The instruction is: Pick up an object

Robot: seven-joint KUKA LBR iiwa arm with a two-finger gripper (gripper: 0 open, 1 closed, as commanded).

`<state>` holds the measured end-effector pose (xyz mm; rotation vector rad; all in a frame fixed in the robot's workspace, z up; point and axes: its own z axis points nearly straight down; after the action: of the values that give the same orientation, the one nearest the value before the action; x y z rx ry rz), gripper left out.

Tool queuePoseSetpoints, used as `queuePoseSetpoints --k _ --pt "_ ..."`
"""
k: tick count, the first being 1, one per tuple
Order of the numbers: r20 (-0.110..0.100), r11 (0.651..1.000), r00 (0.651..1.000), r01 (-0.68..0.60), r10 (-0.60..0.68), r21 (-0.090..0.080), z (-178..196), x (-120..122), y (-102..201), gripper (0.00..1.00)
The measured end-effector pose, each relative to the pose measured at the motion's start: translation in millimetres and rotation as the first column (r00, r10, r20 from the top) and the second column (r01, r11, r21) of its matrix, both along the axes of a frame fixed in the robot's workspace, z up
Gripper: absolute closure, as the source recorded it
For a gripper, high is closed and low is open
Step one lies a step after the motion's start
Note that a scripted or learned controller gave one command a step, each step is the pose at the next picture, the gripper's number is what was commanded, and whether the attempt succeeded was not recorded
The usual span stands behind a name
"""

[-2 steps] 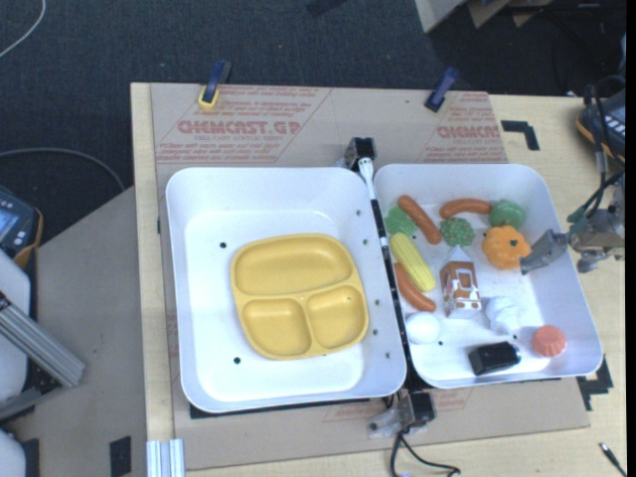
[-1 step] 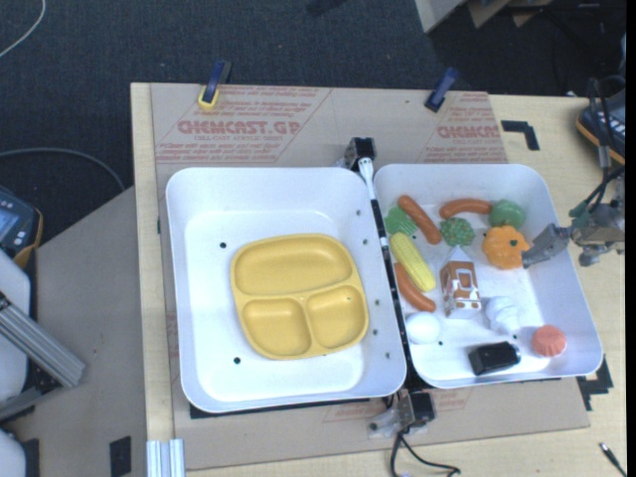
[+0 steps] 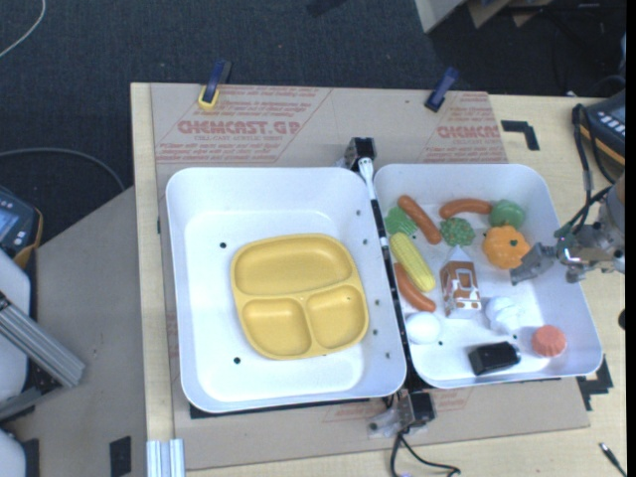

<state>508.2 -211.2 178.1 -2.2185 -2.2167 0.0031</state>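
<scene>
The gripper (image 3: pixel 542 263) enters at the frame's right edge, low over the right bin's (image 3: pixel 556 189) right rim, beside the orange pumpkin (image 3: pixel 505 246). The arm is cut off by the frame. Finger state: cannot tell; nothing visibly held.

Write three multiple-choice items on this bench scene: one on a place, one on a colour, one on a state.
1. Where does the yellow tray lie?
A. left bin
B. right bin
C. on the floor

2. What colour is the pumpkin?
A. blue
B. orange
C. white

3. How does the hand stand to the toys?
A. clamped on the corn
C. pressed on the yellow tray
B. at the right bin's right side, holding nothing visible

Answers: 1 A, the tray fills the left bin. 2 B, its body is orange. 3 B, the hand sits beside the pumpkin over the right bin, while the corn lies apart.
</scene>
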Motion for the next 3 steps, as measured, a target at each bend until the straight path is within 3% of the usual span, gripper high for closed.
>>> queuePoseSetpoints --k 2,3 --pt "-0.001 1.0 1.0 -0.001 0.001 0.001 -96.2 8.5 5.1 0.0" --pt "0.006 1.0 1.0 0.0 0.0 -0.003 -82.8 10.0 3.8 1.0"
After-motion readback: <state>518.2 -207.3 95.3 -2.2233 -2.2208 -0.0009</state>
